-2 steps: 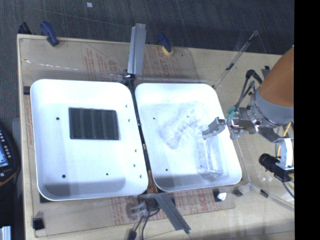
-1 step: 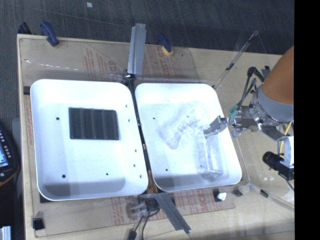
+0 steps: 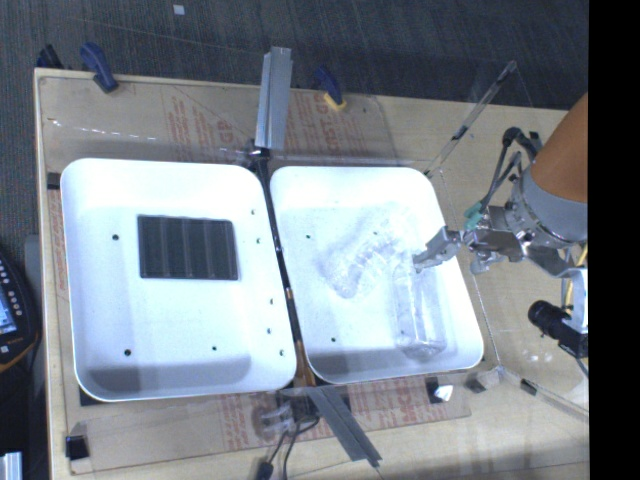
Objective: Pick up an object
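A dark grey ribbed rectangular block (image 3: 188,247) lies flat in the left bin (image 3: 90,368), toward its back. In the right bin (image 3: 310,198) a crumpled clear plastic package (image 3: 362,253) lies near the middle. A clear plastic bottle (image 3: 416,313) lies beside it toward the front right corner. My gripper (image 3: 455,255) hangs over the right rim of the right bin, just right of the clear package and above the bottle's upper end. It is open, with nothing between its fingers.
A grey metal bar (image 3: 274,103) stands behind the seam between the bins, and another bar (image 3: 340,423) lies in front of it. Blue clamps (image 3: 100,68) hold the bench's back edge. Thin rods (image 3: 480,108) cross the bench to the right of the bins.
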You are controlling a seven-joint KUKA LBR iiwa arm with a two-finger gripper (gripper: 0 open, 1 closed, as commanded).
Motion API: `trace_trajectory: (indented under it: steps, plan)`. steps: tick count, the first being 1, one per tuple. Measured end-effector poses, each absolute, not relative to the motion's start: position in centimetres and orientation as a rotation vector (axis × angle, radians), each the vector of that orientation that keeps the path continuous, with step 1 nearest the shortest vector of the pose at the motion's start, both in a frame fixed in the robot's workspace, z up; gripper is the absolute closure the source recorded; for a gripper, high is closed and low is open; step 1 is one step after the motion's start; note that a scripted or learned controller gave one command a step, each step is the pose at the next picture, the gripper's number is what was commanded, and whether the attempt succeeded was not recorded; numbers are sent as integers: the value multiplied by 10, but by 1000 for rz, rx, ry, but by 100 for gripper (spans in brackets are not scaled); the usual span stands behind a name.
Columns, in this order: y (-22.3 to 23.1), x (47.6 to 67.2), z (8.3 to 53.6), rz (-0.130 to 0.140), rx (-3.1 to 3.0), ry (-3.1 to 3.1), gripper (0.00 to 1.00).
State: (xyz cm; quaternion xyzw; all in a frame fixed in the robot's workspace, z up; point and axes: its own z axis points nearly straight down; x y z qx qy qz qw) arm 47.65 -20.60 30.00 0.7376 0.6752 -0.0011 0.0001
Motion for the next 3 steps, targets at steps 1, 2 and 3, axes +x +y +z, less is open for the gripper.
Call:
trace_trajectory:
  steps: [1,2,3]
  plan:
    - [-206,477,298,-3,2305,2138,0]
    - [-204,477,294,-2,2297,2145,0]
    - [-204,478,299,-2,2262,2179,0]
